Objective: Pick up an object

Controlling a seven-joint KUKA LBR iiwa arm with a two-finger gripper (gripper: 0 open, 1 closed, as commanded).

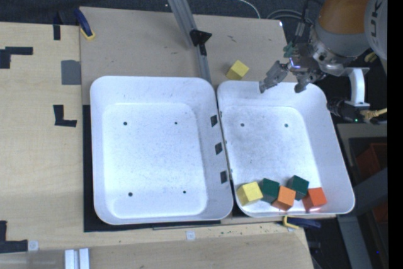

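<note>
Five small blocks clustered at near edge of right bin [327, 135]: yellow block [250, 191] leftmost, dark green block [270, 188] beside it, orange block [285, 198], second green block [299, 185], red-orange block [314, 198] rightmost. Sixth item, yellow cube [238, 70], on surface [145, 47] just beyond bins.

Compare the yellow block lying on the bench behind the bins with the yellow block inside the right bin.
The yellow block on the bench lies outside both bins, beyond the right bin's far rim; the yellow block in the bin sits at its near edge. The bench one lies alone, while the binned one lies beside a dark green block. The bench one lies closer to the pincer. Both look like small yellow cubes.
</note>
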